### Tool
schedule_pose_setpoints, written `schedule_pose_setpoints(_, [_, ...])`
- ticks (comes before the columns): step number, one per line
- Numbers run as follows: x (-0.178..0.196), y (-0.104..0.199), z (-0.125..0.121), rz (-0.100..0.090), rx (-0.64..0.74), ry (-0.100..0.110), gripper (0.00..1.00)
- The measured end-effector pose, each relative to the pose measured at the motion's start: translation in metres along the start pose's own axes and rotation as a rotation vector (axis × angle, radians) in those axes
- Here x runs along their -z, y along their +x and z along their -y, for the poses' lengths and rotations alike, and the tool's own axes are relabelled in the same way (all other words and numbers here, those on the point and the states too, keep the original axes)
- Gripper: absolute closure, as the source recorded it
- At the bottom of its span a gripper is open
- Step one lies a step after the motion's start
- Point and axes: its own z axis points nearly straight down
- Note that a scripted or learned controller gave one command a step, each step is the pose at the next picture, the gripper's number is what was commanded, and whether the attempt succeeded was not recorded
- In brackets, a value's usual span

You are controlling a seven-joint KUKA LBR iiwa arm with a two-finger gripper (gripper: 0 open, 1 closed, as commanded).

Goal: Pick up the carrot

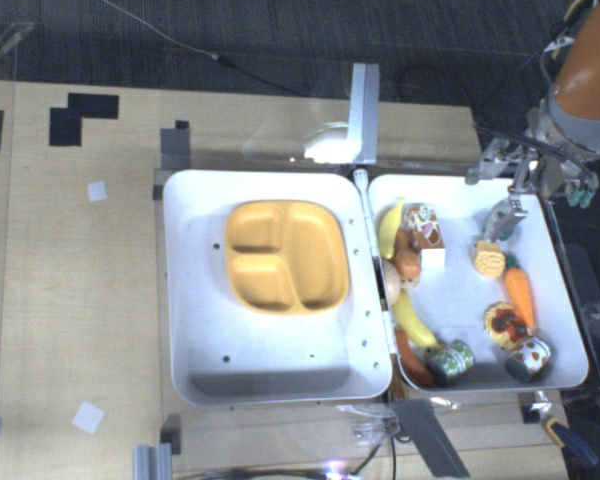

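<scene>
We see the gripper (504, 220) hanging over the far right part of the right bin (570, 268), and we cannot tell its state. Just near of it sits a small yellow ridged toy (489, 260). The carrot (520, 297) lies just right of and nearer than that toy, by the bin's right wall. The left bin (190, 268) holds a yellow divided plate (283, 255).

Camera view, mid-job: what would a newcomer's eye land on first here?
Probably the yellow divided plate, alone in the middle of the left bin. Next, the crowded right bin, with bananas along its left wall and the orange carrot near its right side. The end effector hangs just above the carrot's top end.
</scene>
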Motion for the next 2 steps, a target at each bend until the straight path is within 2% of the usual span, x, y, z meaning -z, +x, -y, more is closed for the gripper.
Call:
schedule_pose_setpoints(1, [-0.151,0.031,0.046,-0.011,-0.043,-0.002,0.0])
schedule_pose_setpoints(2, [-0.179,0.051,0.069,0.005,-0.098,0.001,0.0])
